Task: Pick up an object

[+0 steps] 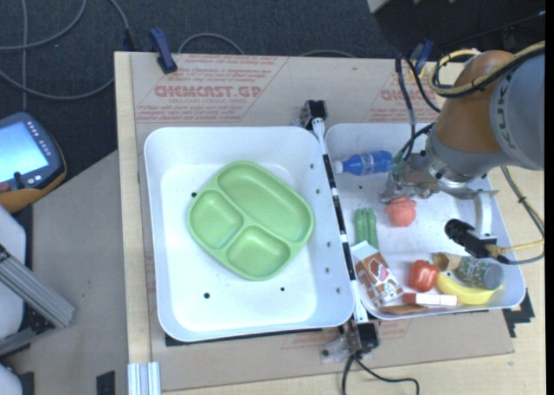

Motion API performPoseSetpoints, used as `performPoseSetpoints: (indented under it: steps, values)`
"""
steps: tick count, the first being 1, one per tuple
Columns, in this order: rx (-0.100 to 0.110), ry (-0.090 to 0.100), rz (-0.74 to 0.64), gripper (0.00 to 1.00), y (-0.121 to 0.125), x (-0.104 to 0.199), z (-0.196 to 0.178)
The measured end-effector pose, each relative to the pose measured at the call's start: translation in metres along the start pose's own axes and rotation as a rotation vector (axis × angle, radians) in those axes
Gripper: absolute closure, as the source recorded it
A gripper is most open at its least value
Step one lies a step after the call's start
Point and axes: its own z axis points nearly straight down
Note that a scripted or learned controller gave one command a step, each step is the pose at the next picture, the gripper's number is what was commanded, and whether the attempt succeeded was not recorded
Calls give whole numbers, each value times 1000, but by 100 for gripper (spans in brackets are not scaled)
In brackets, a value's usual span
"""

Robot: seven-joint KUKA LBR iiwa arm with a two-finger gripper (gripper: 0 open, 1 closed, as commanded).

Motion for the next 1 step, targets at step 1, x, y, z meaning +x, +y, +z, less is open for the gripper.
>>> performPoseSetpoints:
  steps: [1]
  values:
    - [-10,6,-17,100,-8,142,-96]
